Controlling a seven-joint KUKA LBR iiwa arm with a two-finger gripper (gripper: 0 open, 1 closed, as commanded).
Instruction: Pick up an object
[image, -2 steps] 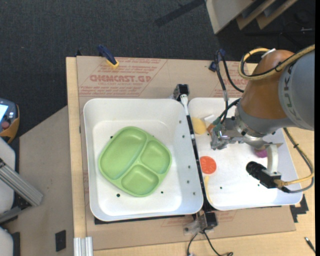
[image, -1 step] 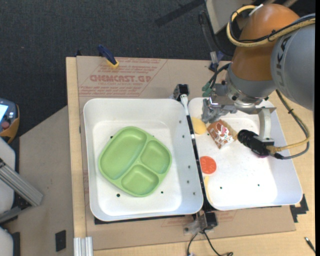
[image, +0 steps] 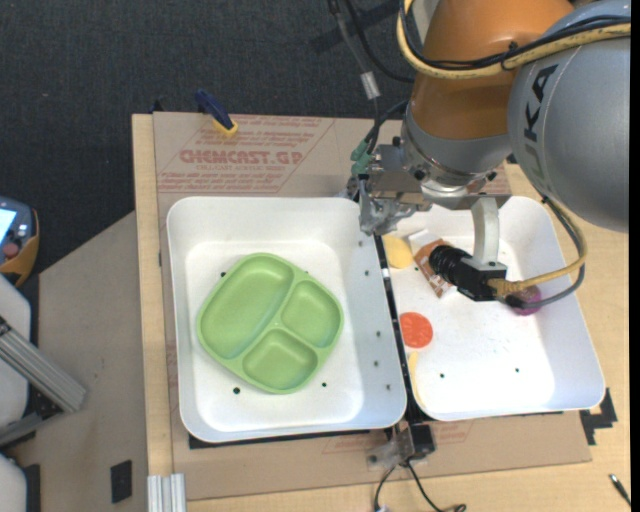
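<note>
Green plate (image: 268, 322): one, with three compartments, lay flat mid-left of the frame and took up most of the left bin (image: 178, 300). Its compartments looked bare.
Right bin (image: 500, 385): carried the small things, loose and bunched toward its left side, probably tipped in as pick targets.
Yellow piece (image: 399, 252): one, pale, just below the hand and nearest to it.
Brown scrap (image: 430, 262): one, just right of the yellow piece, partly hidden.
Orange disc (image: 415, 330): one, flat, beside the wall between the bins.
Purple thing (image: 528, 298): one, mostly hidden, right of centre.
Hand (image: 378, 218): hung over the right bin's upper-left corner, likely lined up for the yellow piece. Whether it was wide or narrow could not be told, and nothing showed in its hold.
Clamp (image: 216, 113): one, blue and yellow, upper left, apparently pinning the cardboard (image: 245, 152) to the counter.
Count: two bins, one plate, four small things.
</note>
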